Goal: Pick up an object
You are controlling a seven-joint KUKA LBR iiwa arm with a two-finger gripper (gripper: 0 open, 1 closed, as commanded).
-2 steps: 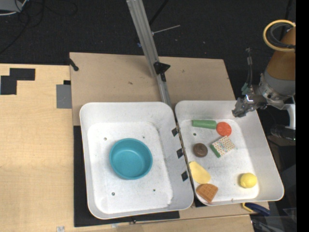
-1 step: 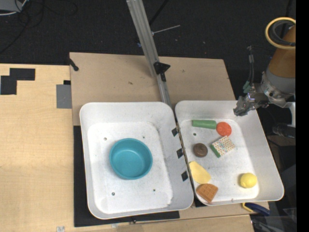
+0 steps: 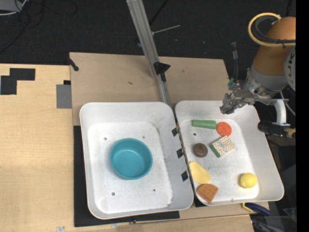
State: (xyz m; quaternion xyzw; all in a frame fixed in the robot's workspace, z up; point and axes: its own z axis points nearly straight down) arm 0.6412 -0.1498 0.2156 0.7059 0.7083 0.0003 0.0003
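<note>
Two white bins sit on a wooden bench. Far left of the gripper, a bowl fills the left bin. Below the gripper lie the pepper, tomato and lemon, unpicked. Gripper hovers at the right bin back rim; finger state unclear. Open room below.

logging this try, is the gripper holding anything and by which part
Nothing visibly held: the gripper hangs over the right bin's far edge, apart from the objects.
</note>
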